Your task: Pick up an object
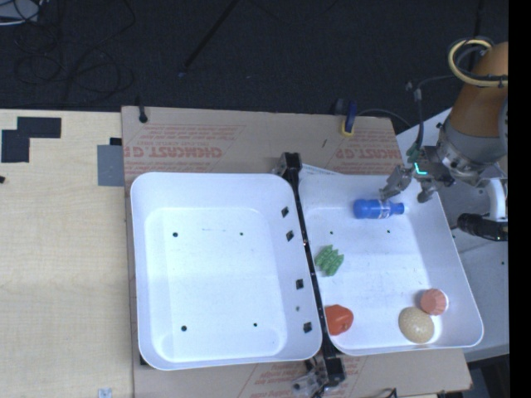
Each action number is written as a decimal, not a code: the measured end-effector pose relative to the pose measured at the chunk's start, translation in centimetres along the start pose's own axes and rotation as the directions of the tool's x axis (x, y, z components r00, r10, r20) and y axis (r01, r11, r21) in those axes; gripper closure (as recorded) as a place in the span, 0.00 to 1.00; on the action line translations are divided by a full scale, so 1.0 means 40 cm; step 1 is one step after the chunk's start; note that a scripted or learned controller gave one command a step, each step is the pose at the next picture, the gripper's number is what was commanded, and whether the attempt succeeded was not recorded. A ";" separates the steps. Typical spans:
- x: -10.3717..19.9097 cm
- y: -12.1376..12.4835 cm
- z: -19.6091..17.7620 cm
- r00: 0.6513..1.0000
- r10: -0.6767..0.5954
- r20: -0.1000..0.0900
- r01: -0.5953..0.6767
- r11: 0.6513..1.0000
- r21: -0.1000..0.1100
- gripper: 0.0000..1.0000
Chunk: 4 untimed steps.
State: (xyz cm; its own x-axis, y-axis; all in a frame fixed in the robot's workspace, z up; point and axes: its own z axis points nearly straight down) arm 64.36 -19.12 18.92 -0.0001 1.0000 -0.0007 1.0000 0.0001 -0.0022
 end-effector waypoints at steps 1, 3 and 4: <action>-0.002 0.000 -0.025 1.000 0.000 0.000 0.000 1.000 0.000 1.00; -0.004 0.000 -0.049 1.000 -0.001 0.000 0.001 1.000 0.000 1.00; -0.004 0.000 -0.048 1.000 -0.001 0.000 0.001 1.000 0.001 0.00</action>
State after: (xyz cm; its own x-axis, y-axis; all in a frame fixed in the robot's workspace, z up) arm 64.35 -19.28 20.84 -0.0013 1.0000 -0.0009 1.0000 0.0013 -0.0033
